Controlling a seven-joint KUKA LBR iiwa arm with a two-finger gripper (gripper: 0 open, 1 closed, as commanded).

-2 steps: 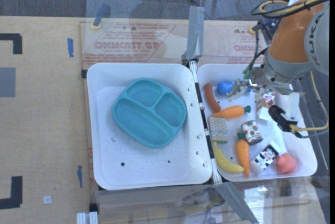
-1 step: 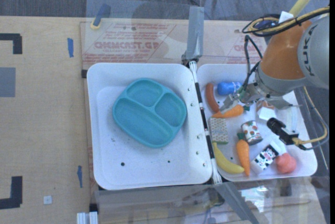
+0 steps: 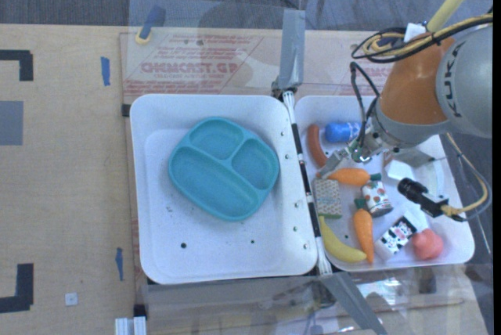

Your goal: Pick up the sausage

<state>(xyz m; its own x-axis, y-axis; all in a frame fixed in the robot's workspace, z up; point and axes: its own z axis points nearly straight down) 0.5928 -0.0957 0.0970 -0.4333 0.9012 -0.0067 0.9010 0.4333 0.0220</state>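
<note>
The sausage (image 3: 315, 145) lies in the right bin (image 3: 462, 251), close against that bin's left wall and toward its far end, running roughly along the wall. Nothing rests on it and nothing grips it. The jaws (image 3: 354, 156) sit just to its right and a little nearer the camera, low over the clutter, apart from the sausage; whether they stand wide or narrow cannot be told, since the wrist and cables cover them.

Just right of the sausage's far end lies a blue can (image 3: 338, 131). Below the jaws an orange carrot (image 3: 349, 177) lies crosswise, and a second carrot (image 3: 363, 230) points toward the near wall. A green-speckled packet (image 3: 329, 198) sits against the left wall below the sausage, and a banana (image 3: 339, 244) curves along the near left corner. A small jar (image 3: 376, 199), a black-and-white carton (image 3: 396, 235) and a pink lump (image 3: 427, 244) lie farther right.

The arm (image 3: 438, 87), grey with an orange band, reaches in from the right above the bin.

The left bin (image 3: 156, 122) holds a blue divided plate (image 3: 224, 167), well apart from the sausage. Both bins rest on the bench (image 3: 63, 169).
</note>
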